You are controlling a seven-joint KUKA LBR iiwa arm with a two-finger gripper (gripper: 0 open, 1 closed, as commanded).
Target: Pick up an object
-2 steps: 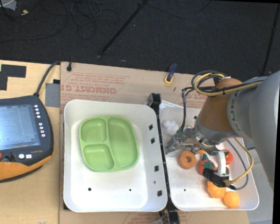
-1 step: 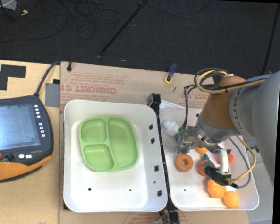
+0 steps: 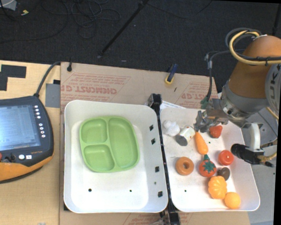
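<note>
My gripper [image 3: 201, 125] hangs low over the back of the right bin [image 3: 249, 197]. Just below it lies an orange carrot [image 3: 201, 143], and a white cup-like piece [image 3: 186, 133] sits at its left. A red tomato [image 3: 216, 131] rests just to its right. Further forward are a brown doughnut [image 3: 184, 165], a red fruit with a green top [image 3: 206, 167], another red tomato [image 3: 226, 157], a small dark piece [image 3: 224, 173], an orange pumpkin [image 3: 217, 186] and an orange ball [image 3: 232, 200]. Nothing is visibly held.
The left bin [image 3: 79, 186] holds a green divided plate [image 3: 109, 144]. A white and grey object [image 3: 172, 128] lies near the divider between the bins. A teach pendant [image 3: 16, 130] sits on the bench at far left.
</note>
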